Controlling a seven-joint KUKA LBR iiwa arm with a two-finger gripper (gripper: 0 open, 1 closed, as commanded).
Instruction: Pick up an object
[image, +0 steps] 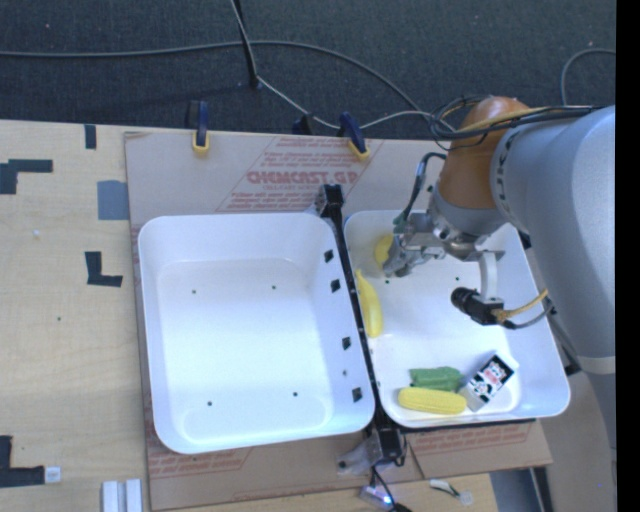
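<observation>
From above, the arm's gripper (400, 262) hung low in the right bin (540, 405), touching a small yellow object (383, 250) near the divider; I could not tell its state. A yellow banana (370, 305), green item (436, 378), corn cob (432, 401) and small box (491, 379) lay nearby.

Yellow banana (369, 305) along right bin's left wall; yellow corn (432, 401), green piece (436, 378), small card (491, 379) near front.

High slanted view over both bins (150, 240)
</observation>
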